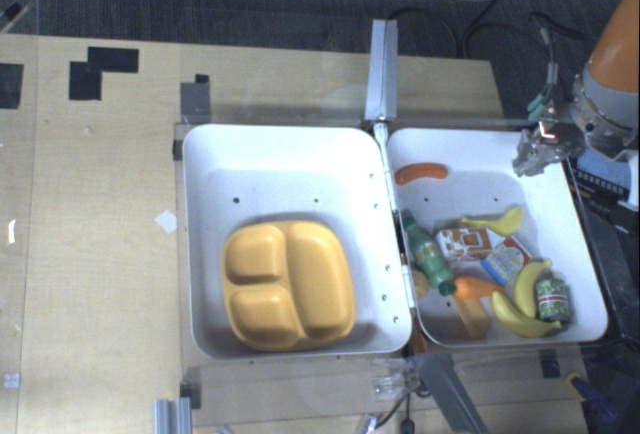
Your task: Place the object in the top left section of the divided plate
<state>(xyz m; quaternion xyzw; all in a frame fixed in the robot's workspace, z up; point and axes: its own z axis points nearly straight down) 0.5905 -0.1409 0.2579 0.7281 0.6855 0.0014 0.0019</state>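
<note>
- Yellow plate (288, 283) in left bin (205, 222), three sections, all bare; top left section at its upper left corner.
- Camera view: pincer (532, 158) over right bin (580, 252) at its upper right edge, holding nothing; spread of pincer too small to tell.
- Candidates well apart from pincer: sausage (421, 173), banana (520, 307), bottle (427, 255), can (551, 300).
- Best pick, likely: sausage, lying alone; descend straight, close across its short width.
</note>
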